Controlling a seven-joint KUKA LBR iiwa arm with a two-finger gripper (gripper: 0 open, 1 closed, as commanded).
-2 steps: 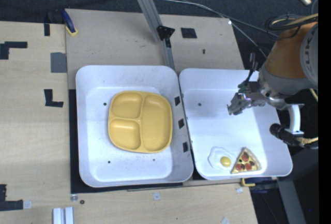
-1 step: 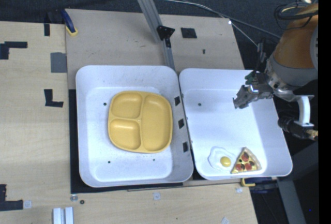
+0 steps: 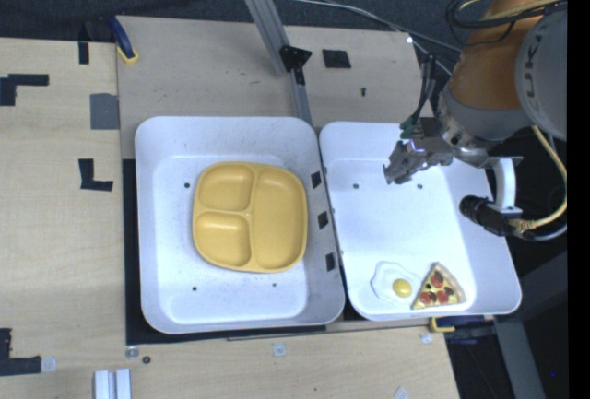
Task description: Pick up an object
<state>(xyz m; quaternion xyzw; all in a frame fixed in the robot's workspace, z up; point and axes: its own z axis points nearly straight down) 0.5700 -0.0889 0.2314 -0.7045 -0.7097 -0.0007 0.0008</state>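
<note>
While no writing reads clearly, the jaws [image 3: 403, 169], spread unclear, hover above the right bin [image 3: 479, 231].

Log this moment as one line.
gripper: over right bin, far end | fried egg, pizza slice: near edge | yellow tray: left bin

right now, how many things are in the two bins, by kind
plate: 1, yellow, in the left bin
fried egg: 1, in the right bin
pizza slice: 1, in the right bin beside the egg
total: 3
</note>
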